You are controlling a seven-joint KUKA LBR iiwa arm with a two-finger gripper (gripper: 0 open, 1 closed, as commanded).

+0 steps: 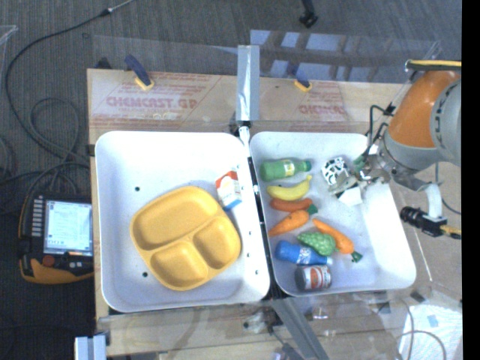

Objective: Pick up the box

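The gripper (358,180) sits at the right of the frame, low over the upper right part of the right bin (390,231), at the end of the grey arm (424,118) with its orange band. Whether it is spread or pressed together cannot be told; nothing shows pinched in it. A small white scrap lies just below it, and a black-and-white ball (334,170) lies just to its left.

Further left in that bin lie a green bottle (285,169), a banana (289,190) and a carrot (289,221). Lower down are a second carrot (334,236), a green lump, a blue bottle (298,253) and a can (313,277).

The box (229,190) is in the left bin (120,201), well apart from the gripper. It is small, white with red and blue print, and leans by the bin's right wall, touching the upper right rim of a yellow tray (184,235).

It looks like a light, stiff carton, likely to dent if squeezed hard and fairly smooth. The best hold is probably across its narrow faces near the middle, approached from above, since wall and tray crowd two sides.
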